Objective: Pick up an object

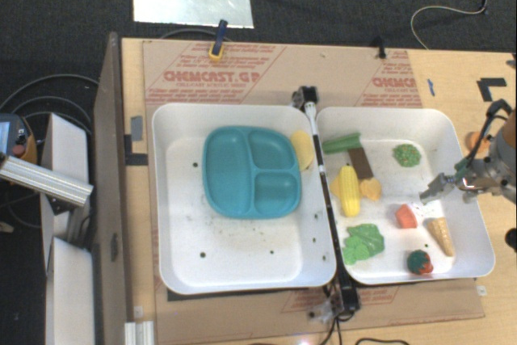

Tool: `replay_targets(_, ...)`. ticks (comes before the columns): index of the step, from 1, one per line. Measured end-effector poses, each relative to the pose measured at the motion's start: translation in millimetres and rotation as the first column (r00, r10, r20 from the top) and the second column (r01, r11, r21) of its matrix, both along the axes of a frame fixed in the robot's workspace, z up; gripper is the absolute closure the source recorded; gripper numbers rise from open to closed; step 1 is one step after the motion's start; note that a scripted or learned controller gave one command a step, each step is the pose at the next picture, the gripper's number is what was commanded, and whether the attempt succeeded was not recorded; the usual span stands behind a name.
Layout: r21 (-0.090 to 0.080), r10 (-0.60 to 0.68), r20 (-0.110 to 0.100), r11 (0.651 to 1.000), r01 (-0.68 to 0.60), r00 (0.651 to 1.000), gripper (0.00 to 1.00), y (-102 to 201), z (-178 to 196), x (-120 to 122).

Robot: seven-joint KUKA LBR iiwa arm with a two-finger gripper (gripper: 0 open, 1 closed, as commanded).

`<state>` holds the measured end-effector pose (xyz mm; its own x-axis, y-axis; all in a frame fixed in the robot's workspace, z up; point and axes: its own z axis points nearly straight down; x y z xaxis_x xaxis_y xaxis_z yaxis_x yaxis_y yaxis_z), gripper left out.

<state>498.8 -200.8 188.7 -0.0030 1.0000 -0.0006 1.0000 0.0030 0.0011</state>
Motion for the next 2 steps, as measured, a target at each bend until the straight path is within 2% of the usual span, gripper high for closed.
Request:
replay_targets(1, 0.001, -0.001, 0.001, 1.000, 0.001, 1.000, 0.00, 13.6, -97.3, -5.7)
replay_targets(2, 0.000, -0.001, 0.002, 1.000, 0.001, 1.000, 1.00, 13.0, -85.2, -5.9)
